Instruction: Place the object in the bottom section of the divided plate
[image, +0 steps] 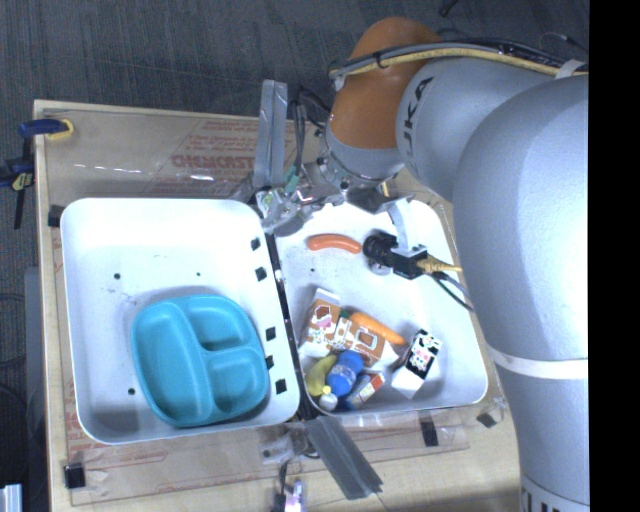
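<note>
Blue plastic, the divided plate (200, 357) lies in the left bin (90, 250), low and toward the centre, its compartments bare. My gripper (283, 205) hangs at the far end of the wall between the two bins, near the top left corner of the right bin (455, 375); whether it is clenched or released I cannot tell, and nothing shows plainly in its grasp. My grey arm (520, 190), with its orange band (375, 85), crosses in from the right and covers much of that side.

In the right bin, an orange-red sausage (333, 243) lies alone near the far end, just beside a black fitting with a cable (395, 255). Toward the near end, a cluster of toys is crowded together: a small printed carton (325, 322), an orange carrot (378, 329) touching it, a blue bottle (346, 374), a yellowish piece (318, 375) against the dividing wall, and a black-and-white patterned box (420, 360) at the right of the heap. All of these are well apart from the plate.
</note>
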